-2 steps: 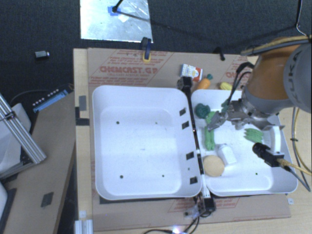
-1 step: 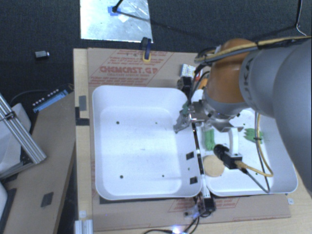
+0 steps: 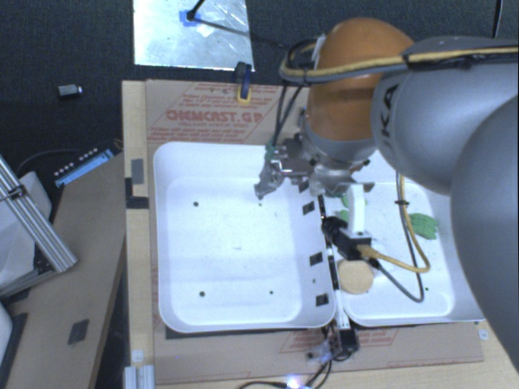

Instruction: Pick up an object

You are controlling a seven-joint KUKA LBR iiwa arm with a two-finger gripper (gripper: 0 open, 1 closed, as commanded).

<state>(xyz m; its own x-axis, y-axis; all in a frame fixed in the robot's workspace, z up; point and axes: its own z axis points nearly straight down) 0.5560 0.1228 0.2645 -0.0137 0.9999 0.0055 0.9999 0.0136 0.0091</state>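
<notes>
Gripper [image 3: 268, 183] beside left bin [image 3: 174, 217] back-right edge.

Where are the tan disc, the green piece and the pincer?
Tan disc [image 3: 355, 277]: camera view, middle of its top face.
Green piece [image 3: 423, 225]: camera view, its centre.
Pincer [image 3: 266, 186]: camera view, at its fingertips.

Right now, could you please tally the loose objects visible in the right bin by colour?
Green: 2, a green piece by the arm and a green-and-white piece near the divider.
Tan: 1, a round tan object.
Total: 3. The arm covers much of this bin, so more may be hidden.
</notes>
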